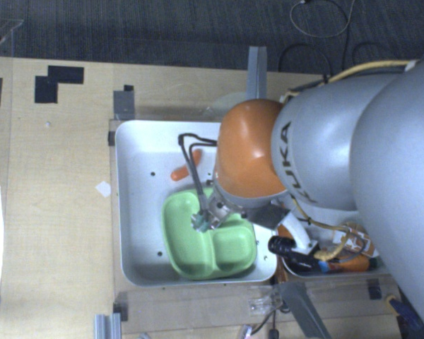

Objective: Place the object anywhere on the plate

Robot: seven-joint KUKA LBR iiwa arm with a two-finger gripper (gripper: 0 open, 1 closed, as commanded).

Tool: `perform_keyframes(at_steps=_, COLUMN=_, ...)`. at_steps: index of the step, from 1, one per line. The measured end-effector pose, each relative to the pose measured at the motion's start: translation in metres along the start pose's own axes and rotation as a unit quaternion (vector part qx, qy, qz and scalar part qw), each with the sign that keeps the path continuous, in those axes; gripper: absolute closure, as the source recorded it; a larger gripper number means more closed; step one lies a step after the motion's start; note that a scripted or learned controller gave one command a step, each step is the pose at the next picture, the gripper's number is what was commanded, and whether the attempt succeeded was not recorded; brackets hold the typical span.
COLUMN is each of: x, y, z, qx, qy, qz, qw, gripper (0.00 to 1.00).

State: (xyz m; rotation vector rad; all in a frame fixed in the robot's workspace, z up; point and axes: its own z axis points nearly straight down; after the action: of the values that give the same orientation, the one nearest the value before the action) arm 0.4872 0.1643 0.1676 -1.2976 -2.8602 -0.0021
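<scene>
Orange object is seen lying on the floor of the left white bin, just above the green plate's upper edge, not on it. Pincer is positioned over the plate's middle, below and right of the object, apart from it. Nothing is seen between the fingers; whether they are wide or narrow cannot be told. Arm is reached in from the right, orange band bent down over the bin. "KUKA" lettering is partly read on the grey link.
</scene>
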Motion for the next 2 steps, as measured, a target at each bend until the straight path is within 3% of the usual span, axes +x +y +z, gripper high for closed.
perform_keyframes(at_steps=1, x=0.0, y=0.0, z=0.0, qx=0.0, qy=0.0, qz=0.0, qw=1.0, gripper=0.0)
perform_keyframes(at_steps=2, x=-0.03, y=-0.025, z=0.001, qx=-0.001, qy=0.0, qz=0.245, qw=0.9696, gripper=0.0)
